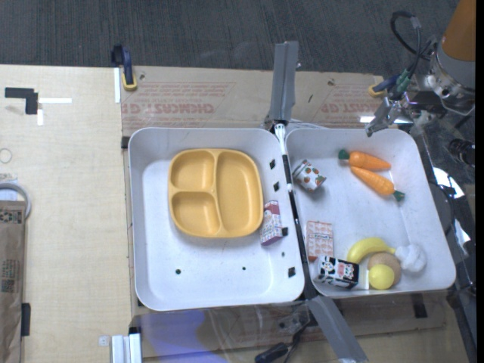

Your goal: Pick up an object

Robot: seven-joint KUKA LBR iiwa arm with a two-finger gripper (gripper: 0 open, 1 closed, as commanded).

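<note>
While gripper (380, 119) hovers, carrots (370, 170) point upper-left.

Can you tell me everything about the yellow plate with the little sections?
The yellow plate is a rounded tray that looks like smooth plastic. Raised ridges split it into three sections: one long section on the right and two smaller ones stacked on the left. Nothing lies in any of them. It sits flat in the left white bin, toward the back and the middle. A small red and white packet rests against its lower right edge. The claw is far away, over the other bin's back corner.
</note>
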